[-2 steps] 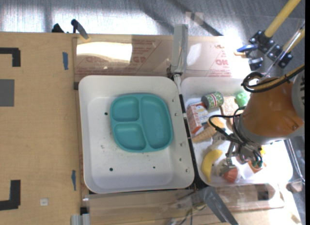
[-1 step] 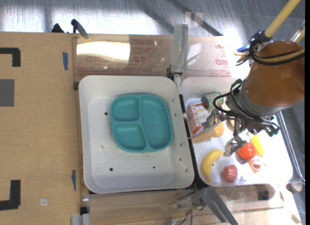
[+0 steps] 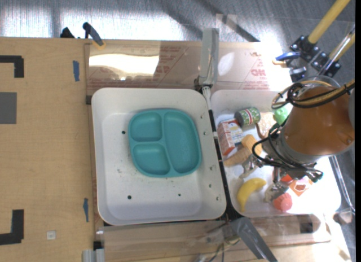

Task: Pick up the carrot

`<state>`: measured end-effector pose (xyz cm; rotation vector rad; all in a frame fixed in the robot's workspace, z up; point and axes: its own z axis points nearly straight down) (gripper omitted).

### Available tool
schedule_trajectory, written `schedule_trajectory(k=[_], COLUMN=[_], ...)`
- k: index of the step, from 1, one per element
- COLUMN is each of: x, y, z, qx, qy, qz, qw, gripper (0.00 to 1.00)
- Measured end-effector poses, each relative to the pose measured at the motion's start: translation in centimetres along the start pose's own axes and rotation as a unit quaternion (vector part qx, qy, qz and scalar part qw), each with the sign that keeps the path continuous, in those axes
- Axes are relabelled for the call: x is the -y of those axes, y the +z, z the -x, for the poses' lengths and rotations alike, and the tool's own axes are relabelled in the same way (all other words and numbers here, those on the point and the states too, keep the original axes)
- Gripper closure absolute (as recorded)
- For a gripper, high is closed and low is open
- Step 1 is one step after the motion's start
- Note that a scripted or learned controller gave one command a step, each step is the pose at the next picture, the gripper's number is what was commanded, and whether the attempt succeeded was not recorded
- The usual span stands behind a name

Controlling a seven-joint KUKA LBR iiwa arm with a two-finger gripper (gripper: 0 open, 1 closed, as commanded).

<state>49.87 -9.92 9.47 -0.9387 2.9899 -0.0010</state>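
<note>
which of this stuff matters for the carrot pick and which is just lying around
For the job: gripper, low in the right bin; the carrot itself I cannot pick out under the arm.
Lying about: teal plate, green can, carton, banana, red fruit.

Your arm (image 3: 316, 122) reaches in from right side of camera view, wrist pointing steeply down. Orange band faces camera, hiding most of wrist beneath it. Black cables loop around band and hang on its left side. Gripper (image 3: 277, 190) sits low, below band, metal parts partly visible. You cannot judge its state from this angle.
</note>
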Motion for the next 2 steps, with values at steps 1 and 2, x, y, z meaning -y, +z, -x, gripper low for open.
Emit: schedule_trajectory(k=[1, 2], x=[-3.1, 3.9], y=[-9.5, 0.5], z=[7.9, 4.0], qx=[0.003, 0.003], qy=[-0.040, -0.054], qz=[-0.002, -0.003], qw=[0.9992, 0.9985], gripper=[0.00, 0.00])
